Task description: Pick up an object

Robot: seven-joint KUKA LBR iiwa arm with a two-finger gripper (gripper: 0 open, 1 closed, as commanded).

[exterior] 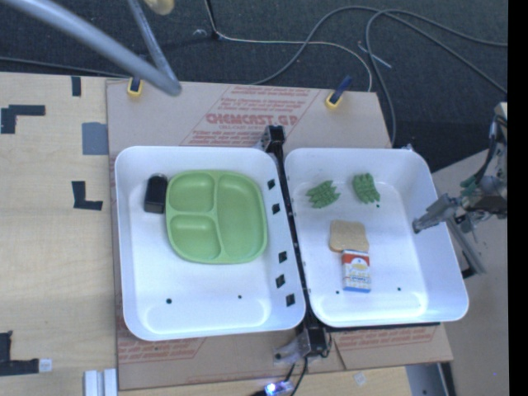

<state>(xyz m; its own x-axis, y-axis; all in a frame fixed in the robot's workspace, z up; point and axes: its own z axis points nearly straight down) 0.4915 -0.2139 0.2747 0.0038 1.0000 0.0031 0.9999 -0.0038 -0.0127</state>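
The gripper (429, 216) hangs over the right bin's (412, 304) right rim, holding nothing; how wide it stands I cannot tell. Nearest lie a tan slice of toast (348, 237) touching a small carton (356, 272). The carton looks light and stiff, best pinched across its narrow sides.

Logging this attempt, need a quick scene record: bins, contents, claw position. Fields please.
left bin: green divided tray, small black object touching the tray's left edge
right bin: two green leafy pieces side by side near the far wall, tan bread slice, small red, white and blue carton just in front of the bread
claw: at the right bin's right rim, nothing seen between its fingers
arm: reaches in from the right edge
task status: no object picked up yet
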